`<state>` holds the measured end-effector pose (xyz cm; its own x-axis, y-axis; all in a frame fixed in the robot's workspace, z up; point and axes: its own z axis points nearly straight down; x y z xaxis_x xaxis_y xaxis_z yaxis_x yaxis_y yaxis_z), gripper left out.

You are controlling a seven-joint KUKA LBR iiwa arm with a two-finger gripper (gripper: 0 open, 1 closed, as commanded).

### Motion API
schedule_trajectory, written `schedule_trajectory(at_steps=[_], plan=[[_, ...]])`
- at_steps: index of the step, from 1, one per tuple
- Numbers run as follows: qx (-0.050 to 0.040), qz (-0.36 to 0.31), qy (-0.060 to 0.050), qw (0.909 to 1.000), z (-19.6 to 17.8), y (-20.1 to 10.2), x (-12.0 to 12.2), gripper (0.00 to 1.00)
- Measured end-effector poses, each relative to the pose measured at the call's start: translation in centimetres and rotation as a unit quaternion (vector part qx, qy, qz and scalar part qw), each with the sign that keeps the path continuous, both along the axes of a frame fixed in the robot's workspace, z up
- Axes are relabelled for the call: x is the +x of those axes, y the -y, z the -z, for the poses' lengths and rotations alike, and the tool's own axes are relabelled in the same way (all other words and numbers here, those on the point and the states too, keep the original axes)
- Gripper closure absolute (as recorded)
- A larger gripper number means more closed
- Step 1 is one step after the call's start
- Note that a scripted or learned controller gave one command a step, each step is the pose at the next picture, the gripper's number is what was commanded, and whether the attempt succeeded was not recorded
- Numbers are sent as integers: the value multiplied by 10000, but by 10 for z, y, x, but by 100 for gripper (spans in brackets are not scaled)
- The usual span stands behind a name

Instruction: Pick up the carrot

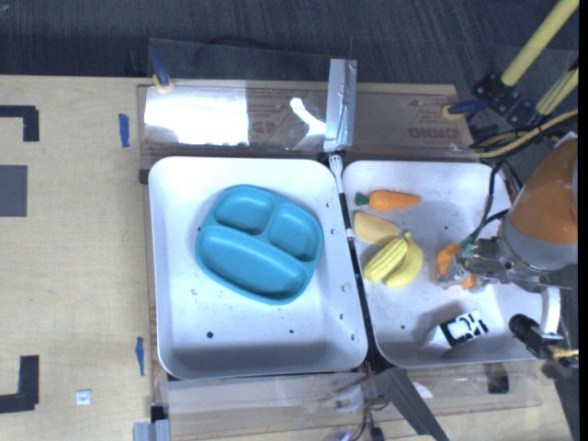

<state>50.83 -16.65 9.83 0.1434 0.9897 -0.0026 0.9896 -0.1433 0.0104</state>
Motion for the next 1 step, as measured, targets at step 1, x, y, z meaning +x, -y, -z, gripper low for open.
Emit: schedule_trajectory(at_steps=[1], plan=[[28,1569,-41,9876,-100,-46,30,100]])
